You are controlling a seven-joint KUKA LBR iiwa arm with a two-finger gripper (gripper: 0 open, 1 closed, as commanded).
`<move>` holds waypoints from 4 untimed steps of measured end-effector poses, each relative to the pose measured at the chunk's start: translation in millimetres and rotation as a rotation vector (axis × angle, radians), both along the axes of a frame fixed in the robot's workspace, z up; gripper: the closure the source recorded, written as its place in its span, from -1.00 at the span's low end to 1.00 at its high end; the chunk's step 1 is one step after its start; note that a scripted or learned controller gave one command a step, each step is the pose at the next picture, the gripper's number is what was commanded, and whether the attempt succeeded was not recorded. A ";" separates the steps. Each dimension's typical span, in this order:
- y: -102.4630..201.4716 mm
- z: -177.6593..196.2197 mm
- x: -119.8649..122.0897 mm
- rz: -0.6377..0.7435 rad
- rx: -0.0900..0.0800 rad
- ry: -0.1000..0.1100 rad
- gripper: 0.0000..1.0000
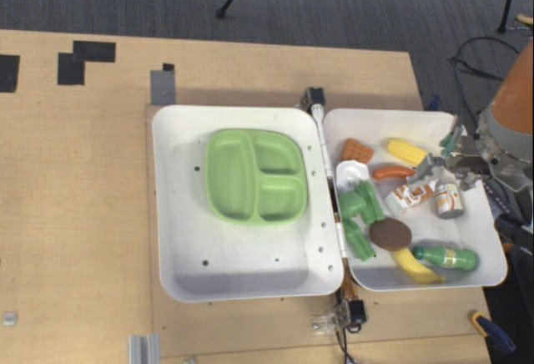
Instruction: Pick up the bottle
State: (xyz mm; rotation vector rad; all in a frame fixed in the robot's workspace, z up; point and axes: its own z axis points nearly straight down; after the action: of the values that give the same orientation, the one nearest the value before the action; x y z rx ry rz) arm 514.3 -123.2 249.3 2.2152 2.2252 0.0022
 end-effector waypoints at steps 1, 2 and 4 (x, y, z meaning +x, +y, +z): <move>55.2 -65.5 -13.1 0.042 0.001 0.002 -1.00; 129.9 -65.0 -18.2 -0.254 0.001 0.001 -1.00; 196.6 -39.3 -27.2 -0.317 0.002 0.001 1.00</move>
State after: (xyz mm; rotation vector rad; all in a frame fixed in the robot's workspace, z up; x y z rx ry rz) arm 487.1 73.5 209.9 2.5408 1.8490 0.0028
